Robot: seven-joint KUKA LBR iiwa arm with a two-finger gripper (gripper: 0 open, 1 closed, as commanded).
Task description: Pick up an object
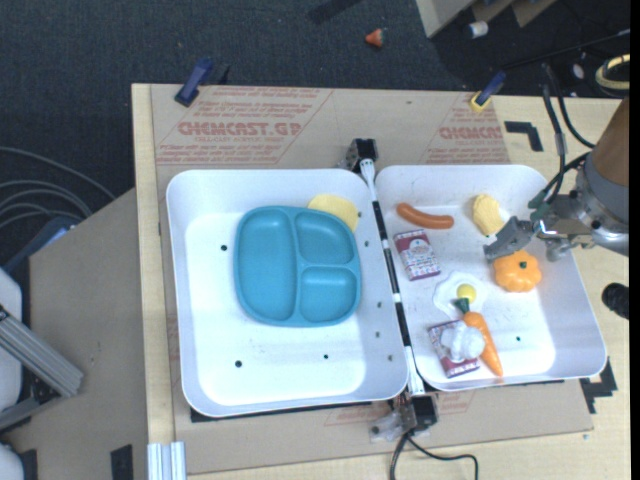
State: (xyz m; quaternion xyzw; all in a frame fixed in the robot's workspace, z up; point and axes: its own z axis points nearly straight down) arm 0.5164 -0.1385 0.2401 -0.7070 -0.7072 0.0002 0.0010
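Note:
The right bin (570, 353) holds several toy foods. An orange pumpkin (517, 273) lies toward its right side, with a pale yellow piece (487, 213) up and left of it. A sausage (425, 215), a red packet (417, 254), a fried egg (458, 292), a carrot (483, 338) and a second packet (455, 348) lie further left and nearer. My gripper (530, 246) hangs just over the pumpkin's top, open, one grey finger (506, 238) to the pumpkin's upper left and the other to its upper right. Nothing sits between them.
The left bin (200, 358) carries a blue divided tray (296, 265), with a yellow piece (337, 209) at the tray's far edge. A black clip (362, 152) sits where the two bins meet at the back. Cables hang at the upper right by the arm.

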